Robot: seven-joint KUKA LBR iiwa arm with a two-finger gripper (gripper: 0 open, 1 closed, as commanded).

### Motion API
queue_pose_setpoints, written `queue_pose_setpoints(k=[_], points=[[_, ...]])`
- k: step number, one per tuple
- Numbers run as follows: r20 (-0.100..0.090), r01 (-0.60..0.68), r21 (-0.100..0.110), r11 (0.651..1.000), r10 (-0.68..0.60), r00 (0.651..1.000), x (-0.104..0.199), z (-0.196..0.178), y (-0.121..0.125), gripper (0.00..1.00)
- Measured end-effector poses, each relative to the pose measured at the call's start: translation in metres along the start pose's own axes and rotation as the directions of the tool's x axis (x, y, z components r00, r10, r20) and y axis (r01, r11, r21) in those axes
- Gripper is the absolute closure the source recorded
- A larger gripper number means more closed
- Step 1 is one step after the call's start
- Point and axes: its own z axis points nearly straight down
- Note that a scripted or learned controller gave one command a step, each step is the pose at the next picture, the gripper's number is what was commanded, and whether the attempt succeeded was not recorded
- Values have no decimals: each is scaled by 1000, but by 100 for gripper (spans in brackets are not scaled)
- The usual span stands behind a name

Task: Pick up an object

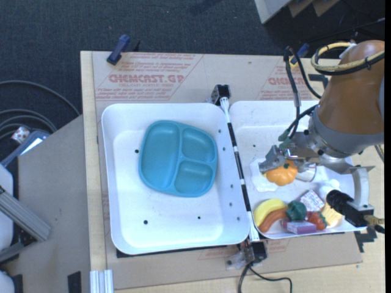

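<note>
Hand (276, 162) grip unclear, touching orange fruit (281, 175), long axis left-right

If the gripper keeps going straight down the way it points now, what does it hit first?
Most likely the round orange toy fruit directly under the gripper in the right white bin; depth is hard to judge from this slanted view.
</note>
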Motion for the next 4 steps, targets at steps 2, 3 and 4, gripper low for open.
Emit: queue_pose_setpoints(k=[2, 3, 4], points=[[0, 1, 1, 1000, -1, 1000, 9, -1, 0, 100], [0, -1, 2, 1000, 1, 1000, 2, 1, 0, 100], [0, -1, 2, 1000, 1, 1000, -2, 1, 0, 100]])
